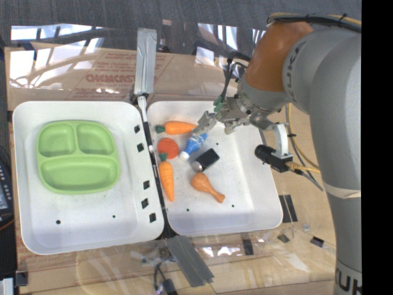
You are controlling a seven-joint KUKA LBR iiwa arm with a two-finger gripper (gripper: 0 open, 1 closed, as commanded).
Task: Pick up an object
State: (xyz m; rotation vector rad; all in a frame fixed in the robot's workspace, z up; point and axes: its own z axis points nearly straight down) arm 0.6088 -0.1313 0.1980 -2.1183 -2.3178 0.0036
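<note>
My tool [206, 123] hangs over the upper middle of the right bin [258, 211], at the end of my grey arm [325, 72], which comes in from the right with its orange band [273, 51] just above the wrist. I cannot tell from this angle whether the tool is released or clenched, and nothing is clearly caught in it.

Right below the tool tip lies a small blue and white bottle [193, 145], slanting down to the left, its white cap toward the bin's middle. The tool tip seems to be at the bottle's upper end, though I cannot tell whether they touch. Just beside the bottle, lower right, sits a black block [206, 159]. An orange carrot [178, 128] lies along the top, left of the tool. A red tomato [167, 147] rests near the bin's left wall, and a 2nd carrot [167, 180] lies lengthwise below it. An orange drumstick-shaped toy [207, 187] lies below the black block.

The left bin [80, 226] holds a green divided plate [77, 155] with 3 compartments, set in its upper half. Both bins sit side by side on the desk [307, 226], with brown cardboard [98, 72] behind them.
</note>
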